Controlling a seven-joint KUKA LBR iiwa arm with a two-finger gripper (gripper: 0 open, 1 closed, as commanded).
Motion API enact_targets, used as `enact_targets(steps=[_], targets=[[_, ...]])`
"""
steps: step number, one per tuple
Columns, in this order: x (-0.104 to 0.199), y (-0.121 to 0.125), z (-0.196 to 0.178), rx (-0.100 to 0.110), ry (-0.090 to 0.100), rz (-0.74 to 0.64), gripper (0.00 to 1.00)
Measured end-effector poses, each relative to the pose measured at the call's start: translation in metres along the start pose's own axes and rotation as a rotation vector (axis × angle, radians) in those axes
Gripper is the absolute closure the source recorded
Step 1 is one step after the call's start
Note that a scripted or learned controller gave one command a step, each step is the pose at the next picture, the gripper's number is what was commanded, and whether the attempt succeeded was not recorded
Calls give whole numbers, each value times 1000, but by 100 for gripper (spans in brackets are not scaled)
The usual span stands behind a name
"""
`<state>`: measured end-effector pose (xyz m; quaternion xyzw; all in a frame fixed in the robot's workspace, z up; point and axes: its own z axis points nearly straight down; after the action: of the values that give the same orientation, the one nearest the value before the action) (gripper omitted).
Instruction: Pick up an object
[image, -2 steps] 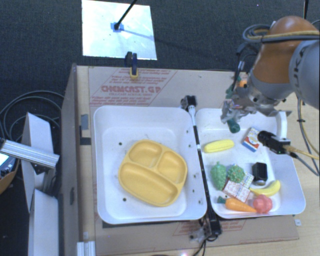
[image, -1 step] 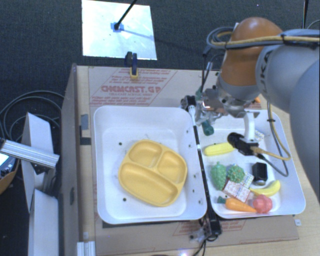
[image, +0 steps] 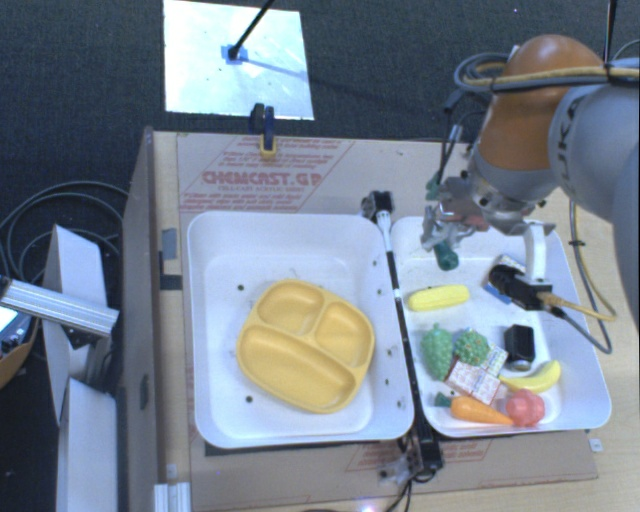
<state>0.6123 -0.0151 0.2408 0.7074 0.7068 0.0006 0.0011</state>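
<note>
Closest to the lens, the grey arm (image: 560, 110) with its orange band fills the upper right, reaching down over the right bin (image: 590, 395). Next in size, the left bin (image: 215, 300) holds a yellow divided tray (image: 305, 343). Toys crowd the right bin: a yellow corn cob (image: 438, 297), two green bumpy pieces (image: 453, 349), a banana (image: 533, 377), a carrot (image: 478, 409) and a pink piece (image: 526, 407).

The gripper (image: 444, 250) hangs over the bin's upper left corner, its dark green tips close together with nothing visibly pinched between them. The corn cob looks the likeliest target. It lies crosswise just below the tips, apart from them and clear of its neighbours.

A clean pick likely needs the tips spread, centred over the cob's middle, closing across its narrow width, then a straight descent, keeping off the nearby bin wall.
</note>
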Motion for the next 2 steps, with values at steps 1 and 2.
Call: enact_targets(steps=[1, 2], targets=[[19, -65, -23, 3, 3, -5, 100], [53, -60, -13, 2, 2, -7, 100]])
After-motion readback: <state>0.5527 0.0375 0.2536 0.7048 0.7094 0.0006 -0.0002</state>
